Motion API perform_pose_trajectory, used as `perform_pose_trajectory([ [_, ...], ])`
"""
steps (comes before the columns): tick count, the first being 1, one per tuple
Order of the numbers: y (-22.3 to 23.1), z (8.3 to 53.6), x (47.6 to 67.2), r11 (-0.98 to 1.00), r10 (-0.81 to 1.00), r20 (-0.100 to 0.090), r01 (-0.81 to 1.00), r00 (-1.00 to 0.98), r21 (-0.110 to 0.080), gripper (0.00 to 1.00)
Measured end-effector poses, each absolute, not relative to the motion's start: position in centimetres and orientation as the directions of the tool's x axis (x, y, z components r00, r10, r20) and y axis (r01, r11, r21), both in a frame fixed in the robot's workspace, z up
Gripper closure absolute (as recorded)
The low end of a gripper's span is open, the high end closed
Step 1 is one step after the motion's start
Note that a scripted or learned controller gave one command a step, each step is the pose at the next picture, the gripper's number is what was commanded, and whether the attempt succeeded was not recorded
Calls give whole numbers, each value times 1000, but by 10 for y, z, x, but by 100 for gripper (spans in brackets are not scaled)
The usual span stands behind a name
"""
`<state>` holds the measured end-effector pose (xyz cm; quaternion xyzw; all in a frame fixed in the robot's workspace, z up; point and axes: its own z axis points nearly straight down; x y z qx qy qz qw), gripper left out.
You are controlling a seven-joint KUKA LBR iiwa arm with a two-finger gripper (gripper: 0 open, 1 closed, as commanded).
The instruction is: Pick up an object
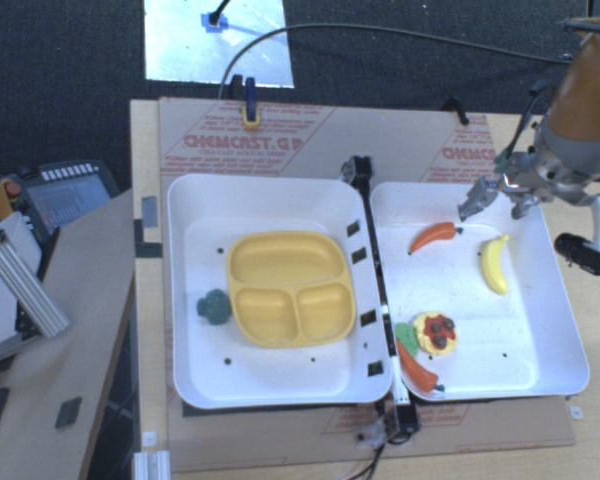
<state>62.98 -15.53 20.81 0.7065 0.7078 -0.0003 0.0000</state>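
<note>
Now claw (477, 206) (grip state unclear) just above-right of chili pepper (435, 234), apart.

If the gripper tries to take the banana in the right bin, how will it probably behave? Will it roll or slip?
The banana looks like smooth moulded plastic, so it is probably stiff, light and a little slippery. It lies flat and curved on the right bin floor, so it would more likely spin or slide than roll. Nothing touches it; the gripper is above, nearer the chili pepper.
</note>
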Motion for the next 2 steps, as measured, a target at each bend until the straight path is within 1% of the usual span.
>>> perform_pose_trajectory([
  [1,-165,158,629,1,1000,0,1000,-1,-2,0],
  [2,-158,113,634,5,1000,0,1000,-5,0,0],
])
